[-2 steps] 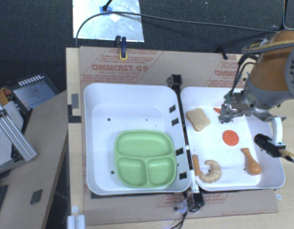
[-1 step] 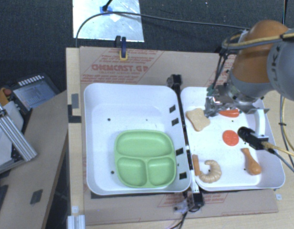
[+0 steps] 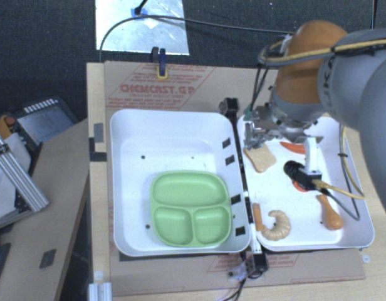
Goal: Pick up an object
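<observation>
Bread slice (image 3: 260, 158) lies at the right bin's (image 3: 362, 231) far left, just under the gripper (image 3: 257, 138); whether anything is gripped, I cannot tell. Probably light, stiff plastic; take its thin edges.

Below me, the worktop (image 3: 96, 187) carried a brown printed cardboard sheet (image 3: 161, 86), and on that sheet sat two shallow white bins side by side, left bin (image 3: 127, 162) touching right bin (image 3: 356, 231).

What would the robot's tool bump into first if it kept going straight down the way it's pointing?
Probably the tan slice of toy bread in the right bin: the tool hangs just above its upper end. Depth is hard to judge from this slanted view.
</observation>
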Tool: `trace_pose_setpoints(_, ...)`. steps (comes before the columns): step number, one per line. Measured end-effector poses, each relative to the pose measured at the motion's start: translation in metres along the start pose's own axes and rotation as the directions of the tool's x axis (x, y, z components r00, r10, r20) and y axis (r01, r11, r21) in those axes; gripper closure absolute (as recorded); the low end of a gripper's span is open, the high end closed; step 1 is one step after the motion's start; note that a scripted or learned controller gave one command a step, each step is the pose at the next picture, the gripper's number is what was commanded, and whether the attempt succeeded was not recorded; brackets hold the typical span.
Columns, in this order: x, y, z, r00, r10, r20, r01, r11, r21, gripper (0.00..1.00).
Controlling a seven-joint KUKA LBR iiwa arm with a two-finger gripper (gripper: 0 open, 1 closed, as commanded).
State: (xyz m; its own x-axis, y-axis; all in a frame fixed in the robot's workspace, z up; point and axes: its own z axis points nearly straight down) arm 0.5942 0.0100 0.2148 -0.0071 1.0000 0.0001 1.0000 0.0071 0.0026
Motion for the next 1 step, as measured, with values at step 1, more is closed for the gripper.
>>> trace_pose_setpoints(1,0.0579,0.0221,-0.0058,1.000,-0.002,-0.002,0.002,1.000,-0.002,1.00)
